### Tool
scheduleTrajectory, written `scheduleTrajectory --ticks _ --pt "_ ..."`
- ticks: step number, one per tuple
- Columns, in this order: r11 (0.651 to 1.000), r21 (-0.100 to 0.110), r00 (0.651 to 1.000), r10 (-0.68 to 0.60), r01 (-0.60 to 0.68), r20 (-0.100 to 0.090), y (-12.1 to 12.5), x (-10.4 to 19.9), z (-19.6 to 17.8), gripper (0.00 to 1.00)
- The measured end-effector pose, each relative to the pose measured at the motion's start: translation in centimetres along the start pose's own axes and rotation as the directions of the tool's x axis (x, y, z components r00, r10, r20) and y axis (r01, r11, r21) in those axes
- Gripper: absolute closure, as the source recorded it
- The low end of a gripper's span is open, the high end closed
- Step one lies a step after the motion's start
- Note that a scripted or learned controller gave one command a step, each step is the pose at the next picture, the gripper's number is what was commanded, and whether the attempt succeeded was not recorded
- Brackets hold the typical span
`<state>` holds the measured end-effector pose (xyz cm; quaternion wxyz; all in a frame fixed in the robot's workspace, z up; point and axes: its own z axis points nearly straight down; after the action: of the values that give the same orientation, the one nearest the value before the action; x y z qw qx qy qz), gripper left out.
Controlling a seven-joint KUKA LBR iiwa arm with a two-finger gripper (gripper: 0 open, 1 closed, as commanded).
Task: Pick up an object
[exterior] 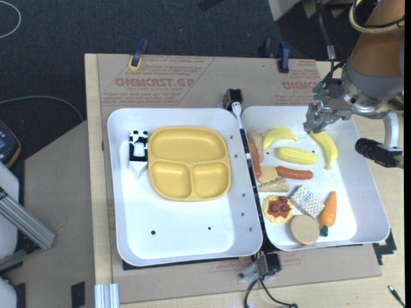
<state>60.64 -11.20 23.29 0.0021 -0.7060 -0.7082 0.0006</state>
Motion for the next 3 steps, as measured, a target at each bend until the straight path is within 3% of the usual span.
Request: scheduleTrajectory --ticks 2,3 --pt "1.000 0.001 1.000 -0.001 0.001 0.000 -6.2 9.6 1.4 1.00" --pt "1.000 -0.007 1.000 0.004 -0.004 0.003 -6.4 8.5 -0.1 1.00"
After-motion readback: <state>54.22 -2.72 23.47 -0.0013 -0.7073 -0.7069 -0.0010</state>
